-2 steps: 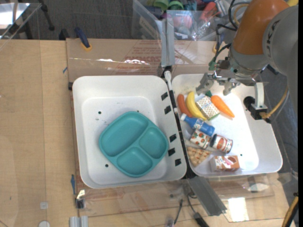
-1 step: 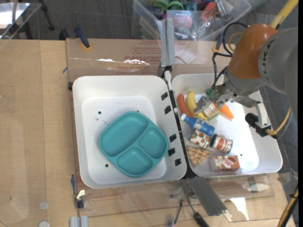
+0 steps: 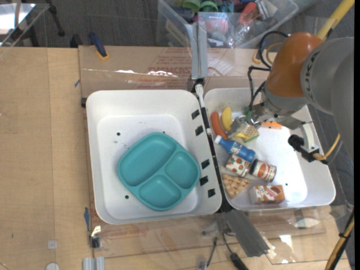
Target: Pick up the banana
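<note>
Banana [image 3: 226,117] lies at 11 o'clock corner of right bin [image 3: 320,198], beside red hot dog [image 3: 217,125], just above blue bottle [image 3: 237,148]. End effector [image 3: 251,118] low over clutter just at 3 o'clock of banana, near crinkled snack packet [image 3: 245,132]. Grip state: cannot tell, wrist hides it. Banana not between anything visible. Step, I judge: approach, not yet grasp. Next move likely needs shift toward 9 o'clock, then descent. Teal divided plate [image 3: 159,171] sits in left bin [image 3: 93,151], untouched.

Bright, even overhead light washes the two white bins [image 3: 147,103], nearly bleaching their rims, with only soft shadows inside. Glare streaks the clear plastic sheet [image 3: 140,72] at the far edge; the whole view is slightly soft and grainy
</note>
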You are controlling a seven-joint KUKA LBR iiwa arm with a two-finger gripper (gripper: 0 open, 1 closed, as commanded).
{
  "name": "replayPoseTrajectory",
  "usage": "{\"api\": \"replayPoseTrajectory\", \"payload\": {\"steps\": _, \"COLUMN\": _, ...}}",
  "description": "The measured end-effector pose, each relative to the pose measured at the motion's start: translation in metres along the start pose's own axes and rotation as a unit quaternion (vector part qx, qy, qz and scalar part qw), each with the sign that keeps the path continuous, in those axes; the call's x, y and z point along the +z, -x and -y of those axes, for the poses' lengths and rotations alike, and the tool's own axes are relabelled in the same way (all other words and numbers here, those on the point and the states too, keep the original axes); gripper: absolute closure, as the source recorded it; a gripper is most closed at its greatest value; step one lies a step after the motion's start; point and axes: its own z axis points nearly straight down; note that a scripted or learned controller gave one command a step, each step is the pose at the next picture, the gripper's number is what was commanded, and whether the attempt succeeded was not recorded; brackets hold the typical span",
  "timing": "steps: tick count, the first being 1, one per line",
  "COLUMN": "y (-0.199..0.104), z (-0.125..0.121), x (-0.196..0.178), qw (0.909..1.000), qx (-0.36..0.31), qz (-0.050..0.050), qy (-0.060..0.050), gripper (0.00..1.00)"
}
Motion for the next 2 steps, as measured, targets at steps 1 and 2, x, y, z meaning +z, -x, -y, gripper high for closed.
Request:
{"api": "replayPoseTrajectory", "payload": {"steps": 1, "y": 0.001, "z": 0.000, "x": -0.010, "qw": 1.0000, "qx": 0.001, "qz": 0.000, "qy": 0.001, "gripper": 1.00}}
{"api": "replayPoseTrajectory", "payload": {"steps": 2, "y": -0.062, "z": -0.042, "x": -0.095, "qw": 0.9989, "qx": 0.046, "qz": -0.001, "qy": -0.003, "gripper": 1.00}}
